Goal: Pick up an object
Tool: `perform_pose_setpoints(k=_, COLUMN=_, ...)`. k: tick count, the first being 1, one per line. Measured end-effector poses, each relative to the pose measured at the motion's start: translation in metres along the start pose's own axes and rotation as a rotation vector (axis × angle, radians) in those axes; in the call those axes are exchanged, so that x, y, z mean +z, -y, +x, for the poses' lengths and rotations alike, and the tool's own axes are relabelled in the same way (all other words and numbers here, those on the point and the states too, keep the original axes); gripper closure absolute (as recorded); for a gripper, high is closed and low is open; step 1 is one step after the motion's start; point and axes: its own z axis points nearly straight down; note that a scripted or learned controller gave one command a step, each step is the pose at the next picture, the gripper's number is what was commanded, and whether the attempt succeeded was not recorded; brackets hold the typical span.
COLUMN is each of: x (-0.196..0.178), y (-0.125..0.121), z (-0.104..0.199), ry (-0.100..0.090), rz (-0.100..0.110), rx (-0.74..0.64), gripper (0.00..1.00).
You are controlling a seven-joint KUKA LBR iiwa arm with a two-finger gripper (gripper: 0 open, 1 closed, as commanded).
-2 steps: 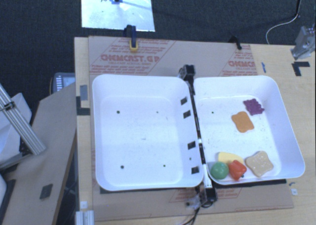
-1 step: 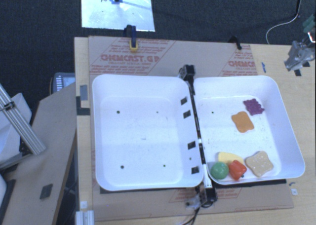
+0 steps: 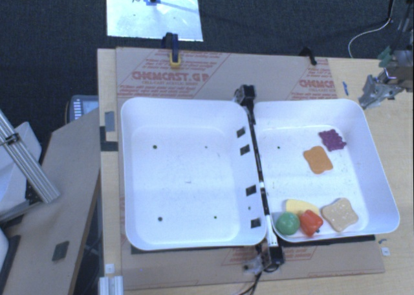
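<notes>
At the near edge of the right bin [image 3: 381, 177] lay a cluster of toy food: a green ball-shaped piece [image 3: 287, 224], a red pepper-like piece [image 3: 311, 222] touching it, a yellow wedge [image 3: 299, 206] just behind the two, and a slice of toast [image 3: 339, 214] beside them toward the right corner. Farther back in the same bin sat an orange flat piece [image 3: 317, 159], and just beyond it a purple bunch [image 3: 331, 139] that looked like grapes — the two near each other but apart. The left bin [image 3: 181, 177] showed bare white floor with a few small dark marks. Both bins rested on a sheet of printed cardboard [image 3: 213, 70] laid over the surface [image 3: 394, 119].

At the far right, beyond the right bin's back corner, the end effector [image 3: 380, 90] stood outside the bin and well apart from every item. Whether it was apart or together could not be told at this size; nothing was seen in it.

Finding: the pick had not been made. All candidate items lay in the right bin — approach, descent, grasp and lift all remained to be done.
</notes>
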Motion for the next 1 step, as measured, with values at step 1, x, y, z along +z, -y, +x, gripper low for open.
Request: perform_pose_setpoints(k=1, x=-0.0840, y=-0.0444, z=0.0261, ry=0.002, rz=-0.019, rx=-0.008, gripper=1.00)
